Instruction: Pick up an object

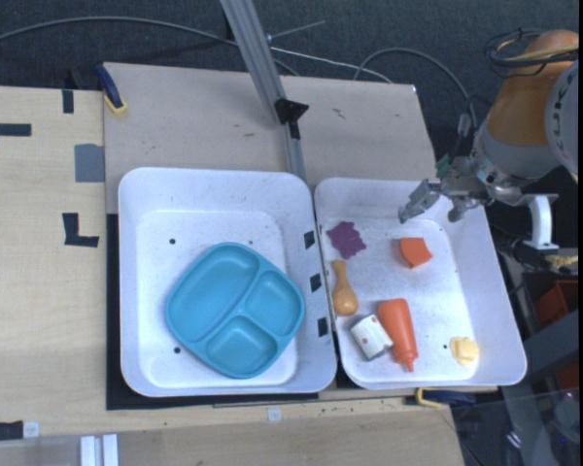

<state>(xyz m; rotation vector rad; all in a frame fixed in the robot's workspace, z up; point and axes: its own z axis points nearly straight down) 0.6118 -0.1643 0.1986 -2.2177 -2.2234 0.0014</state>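
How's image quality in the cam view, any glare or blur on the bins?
Camera view: even, soft light, faint shadows only; white bins look bright but not blown out; small toys like the orange block are soft and low-detail; the pincer is slightly blurred.

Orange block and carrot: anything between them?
Nothing: camera view shows bare white bin floor between the orange block and the carrot.

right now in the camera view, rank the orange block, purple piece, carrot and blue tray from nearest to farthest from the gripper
From the gripper, over the right bin's upper edge:
1. Orange block, just below it, right bin.
2. Purple piece, to its left, right bin.
3. Carrot, lower in the right bin.
4. Blue tray, left bin.
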